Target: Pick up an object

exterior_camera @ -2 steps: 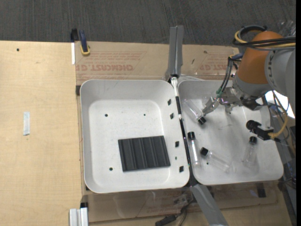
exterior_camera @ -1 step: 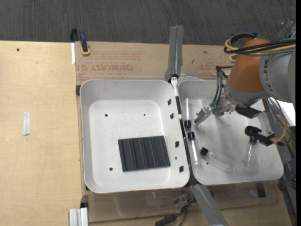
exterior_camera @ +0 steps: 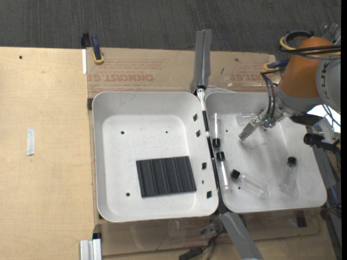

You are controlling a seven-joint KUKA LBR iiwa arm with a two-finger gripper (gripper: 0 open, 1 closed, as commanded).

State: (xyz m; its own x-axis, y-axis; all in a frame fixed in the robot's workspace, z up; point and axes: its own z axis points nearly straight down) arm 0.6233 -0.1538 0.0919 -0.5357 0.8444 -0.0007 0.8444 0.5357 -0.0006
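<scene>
Several clear plastic vials with black caps lay in the right bin [exterior_camera: 303, 199]. One vial [exterior_camera: 250, 185] near the front rested on its side, long axis running left to right, cap toward the left. Another vial [exterior_camera: 289, 179] at the right lay with its long axis front to back, cap toward the rear. A long clear tube [exterior_camera: 218, 150] lay along the left wall, front to back. Above the rear of this bin the hand [exterior_camera: 248, 132] hung, pointing down and to the left; whether it was clenched or released could not be told. The grey arm [exterior_camera: 303, 75] with its orange band entered from the right. A dark ribbed tray [exterior_camera: 165, 176] lay flat in the left bin [exterior_camera: 108, 145], both bins on the table [exterior_camera: 43, 199].
</scene>
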